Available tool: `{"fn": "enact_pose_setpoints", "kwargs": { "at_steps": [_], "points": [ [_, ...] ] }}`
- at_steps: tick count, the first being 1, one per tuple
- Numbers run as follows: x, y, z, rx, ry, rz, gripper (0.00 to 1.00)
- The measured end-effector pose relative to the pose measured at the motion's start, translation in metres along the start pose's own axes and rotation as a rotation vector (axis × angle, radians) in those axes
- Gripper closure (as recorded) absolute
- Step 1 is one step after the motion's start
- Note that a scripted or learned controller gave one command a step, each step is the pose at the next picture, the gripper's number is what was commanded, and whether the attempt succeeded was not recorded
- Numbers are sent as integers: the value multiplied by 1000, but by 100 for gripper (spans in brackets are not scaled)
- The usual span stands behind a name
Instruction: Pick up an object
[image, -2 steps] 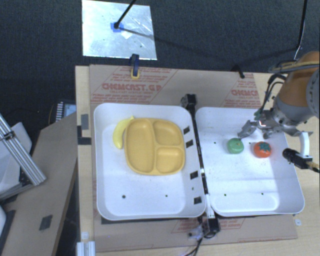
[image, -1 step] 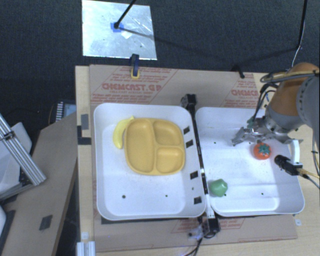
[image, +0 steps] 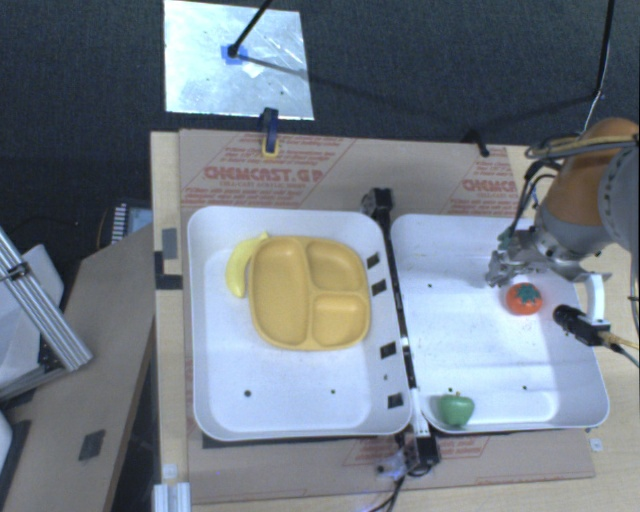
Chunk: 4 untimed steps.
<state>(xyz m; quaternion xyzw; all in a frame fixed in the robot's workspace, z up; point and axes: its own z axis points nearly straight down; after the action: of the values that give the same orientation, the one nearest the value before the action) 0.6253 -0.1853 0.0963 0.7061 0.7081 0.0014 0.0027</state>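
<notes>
So the thing I'd go for is the little tomato (image: 523, 299), red with a green top, sitting in the right bin (image: 470, 345) near its right edge, a bit toward the far side. It looks like a toy: probably light, hard plastic, smooth and round, so my guess is it'll squirt out sideways if I pinch it off-centre. I'd take it across the widest part of the body, straight down from above, and skip the leafy cap.

My gripper (image: 503, 270) is just beside it, on the side toward the far-left of the tomato, low over the bin floor. Honestly can't tell from this angle whether it's open or closed, and nothing is visibly in it.

Around the tomato the floor is bare, so nothing's really in the way except the bin's right wall close by. A green apple-ish fruit (image: 456, 409) sits way off in the near-left corner of the same bin. The left bin (image: 290, 395) has a yellow divided plate (image: 305, 292) with a banana (image: 238, 268) tucked against its left rim, well apart from me.
</notes>
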Motion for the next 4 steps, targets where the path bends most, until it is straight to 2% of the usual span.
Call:
{"fn": "enact_pose_setpoints", "kwargs": {
  "at_steps": [1, 2, 3, 4],
  "points": [
    [7, 5, -48, -1, 1, -3, 100],
    [9, -2, -97, -1, 0, -3, 100],
    [9, -1, -106, 2, 1, -4, 100],
    [66, 2, -100, 4, 4, -7, 100]
  ]
}}
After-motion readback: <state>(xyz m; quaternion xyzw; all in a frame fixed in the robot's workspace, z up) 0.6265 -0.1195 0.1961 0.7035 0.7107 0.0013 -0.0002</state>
